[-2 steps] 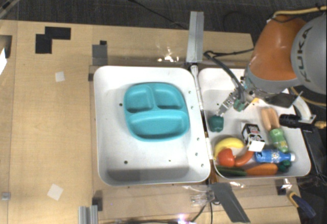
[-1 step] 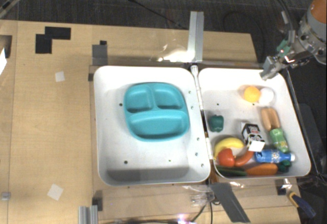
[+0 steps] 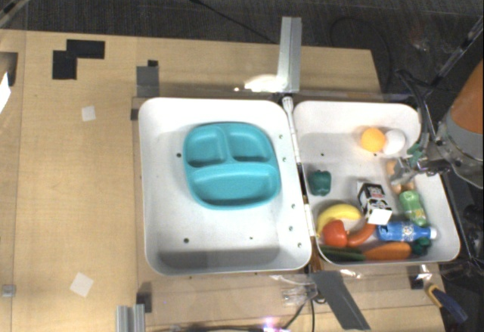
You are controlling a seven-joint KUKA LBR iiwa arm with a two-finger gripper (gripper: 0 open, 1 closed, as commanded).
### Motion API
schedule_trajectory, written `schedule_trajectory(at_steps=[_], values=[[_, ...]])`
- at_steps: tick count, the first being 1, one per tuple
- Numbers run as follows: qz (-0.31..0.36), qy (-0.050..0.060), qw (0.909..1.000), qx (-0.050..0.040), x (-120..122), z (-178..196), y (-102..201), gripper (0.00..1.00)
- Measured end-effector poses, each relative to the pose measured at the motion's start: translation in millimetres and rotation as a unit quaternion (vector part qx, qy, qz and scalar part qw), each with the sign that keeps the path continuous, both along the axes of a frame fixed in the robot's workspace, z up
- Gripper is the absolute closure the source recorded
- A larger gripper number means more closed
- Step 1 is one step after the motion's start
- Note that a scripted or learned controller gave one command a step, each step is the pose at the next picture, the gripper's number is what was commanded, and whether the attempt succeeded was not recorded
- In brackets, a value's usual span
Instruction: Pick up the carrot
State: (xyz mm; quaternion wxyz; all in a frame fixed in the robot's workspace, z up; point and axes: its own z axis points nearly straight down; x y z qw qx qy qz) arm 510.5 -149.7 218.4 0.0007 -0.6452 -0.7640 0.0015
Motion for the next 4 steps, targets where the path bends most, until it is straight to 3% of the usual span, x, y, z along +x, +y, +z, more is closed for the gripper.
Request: schedule_trajectory(at_steps=[1, 2, 3, 4], values=[[0.138, -0.002, 0.9904, 0.0002, 10.0, -92.5, -34.6, 1.0], [0.138, -0.004, 0.9904, -0.0001, 10.8, -91.3, -34.4, 0.0], [0.152, -0.006, 0.9884, -0.0005, 81.0, -130.3, -54.2, 0.0], [0.115, -0.006, 0.9933, -0.0001, 149.3, -130.9, -19.3, 0.0]])
